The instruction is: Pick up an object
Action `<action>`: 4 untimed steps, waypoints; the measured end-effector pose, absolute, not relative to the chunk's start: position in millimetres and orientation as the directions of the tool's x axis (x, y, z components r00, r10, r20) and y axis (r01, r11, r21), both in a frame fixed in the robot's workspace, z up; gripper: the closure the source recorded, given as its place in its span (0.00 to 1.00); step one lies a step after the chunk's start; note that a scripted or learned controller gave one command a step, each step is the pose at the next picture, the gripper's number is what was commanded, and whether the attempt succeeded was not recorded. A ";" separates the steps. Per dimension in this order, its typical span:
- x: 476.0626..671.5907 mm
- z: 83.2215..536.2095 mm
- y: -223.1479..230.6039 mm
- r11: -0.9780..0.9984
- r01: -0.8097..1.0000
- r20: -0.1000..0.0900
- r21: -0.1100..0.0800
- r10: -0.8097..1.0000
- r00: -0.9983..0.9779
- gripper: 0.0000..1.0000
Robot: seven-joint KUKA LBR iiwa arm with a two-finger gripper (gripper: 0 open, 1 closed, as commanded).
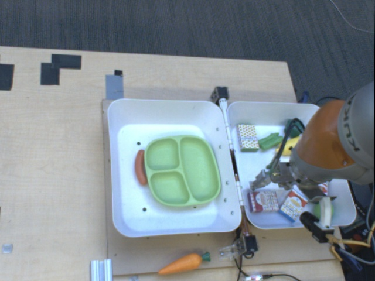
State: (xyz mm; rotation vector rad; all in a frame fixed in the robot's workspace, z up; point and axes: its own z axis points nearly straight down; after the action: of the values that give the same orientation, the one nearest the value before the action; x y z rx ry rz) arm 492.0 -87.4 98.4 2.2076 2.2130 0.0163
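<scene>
My gripper (pixel 268 180) hangs low over the right bin (pixel 345 215), just above a red carton (pixel 265 201) that lies near the bin's front wall. Right of the carton lies a blue, white and red packet (pixel 292 206). A white and green bottle (pixel 325 211) rests at the bin's front right. Farther back in the same bin are a small patterned box (pixel 247 137), a green piece (pixel 269 140) and a yellow piece (pixel 293 146). The grey and orange arm (pixel 322 145) covers the middle right of this bin. Nothing is visibly held.
The left bin (pixel 120 157) holds a green divided plate (pixel 181 170) with a sausage (pixel 140 167) beside its left edge. A carrot (pixel 181 264) lies on the bench in front of the bins. Cables and clamps sit near the front right corner.
</scene>
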 end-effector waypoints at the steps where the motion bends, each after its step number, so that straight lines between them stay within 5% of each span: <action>1: 493.6 108.9 -86.7 0.004 1.000 -0.004 0.023 1.000 -0.004 1.00; 2: 493.5 108.9 -86.7 0.004 1.000 -0.004 0.022 1.000 -0.004 0.00; 3: 495.2 119.4 -85.9 0.006 1.000 -0.003 0.027 1.000 -0.006 1.00; 4: 495.1 119.3 -85.8 0.006 1.000 -0.003 0.026 1.000 -0.006 0.00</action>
State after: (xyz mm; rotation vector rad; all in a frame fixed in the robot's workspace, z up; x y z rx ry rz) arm 495.1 -85.8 119.3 2.2000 2.2132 0.0257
